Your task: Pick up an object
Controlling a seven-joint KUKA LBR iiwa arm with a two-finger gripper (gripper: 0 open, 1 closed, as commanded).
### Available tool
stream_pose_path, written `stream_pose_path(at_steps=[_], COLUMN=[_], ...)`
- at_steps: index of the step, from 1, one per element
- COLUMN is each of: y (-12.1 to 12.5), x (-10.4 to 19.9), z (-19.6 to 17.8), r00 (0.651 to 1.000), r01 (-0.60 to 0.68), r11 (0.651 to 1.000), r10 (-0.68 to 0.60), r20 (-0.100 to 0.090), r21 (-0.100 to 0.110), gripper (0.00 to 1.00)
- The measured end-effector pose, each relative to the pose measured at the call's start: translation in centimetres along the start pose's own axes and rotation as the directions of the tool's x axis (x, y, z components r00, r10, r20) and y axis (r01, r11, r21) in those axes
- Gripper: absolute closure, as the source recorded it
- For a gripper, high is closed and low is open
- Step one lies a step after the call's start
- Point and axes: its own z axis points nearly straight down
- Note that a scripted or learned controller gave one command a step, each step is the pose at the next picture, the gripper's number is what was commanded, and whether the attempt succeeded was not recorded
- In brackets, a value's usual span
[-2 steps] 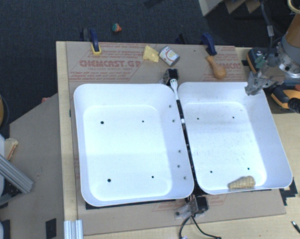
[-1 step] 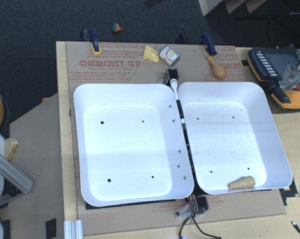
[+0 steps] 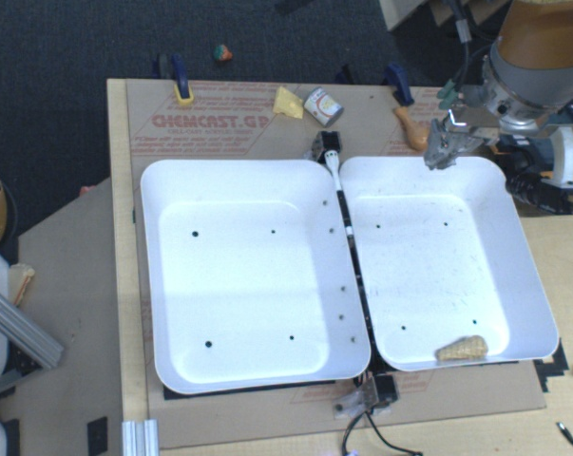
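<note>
**Over the right bin's far edge**

Above the far rim of the right bin (image 3: 514,217) hang the jaws (image 3: 441,156); whether spread or pressed together, I cannot tell. A tan, crumbly object (image 3: 462,350) lies in that bin's near corner, well apart.

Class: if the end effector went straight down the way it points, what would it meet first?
Probably the far rim of the right bin; the end effector hangs about over it, though depth is unclear.
</note>
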Motion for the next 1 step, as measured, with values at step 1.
stream_pose_path(at_steps=[1], y=[1.2], x=[13.53], z=[2.35], r00=[1.0], r01=[0.001], r11=[1.0], r10=[-0.001], r20=[-0.001], r21=[0.0], gripper=[1.0])
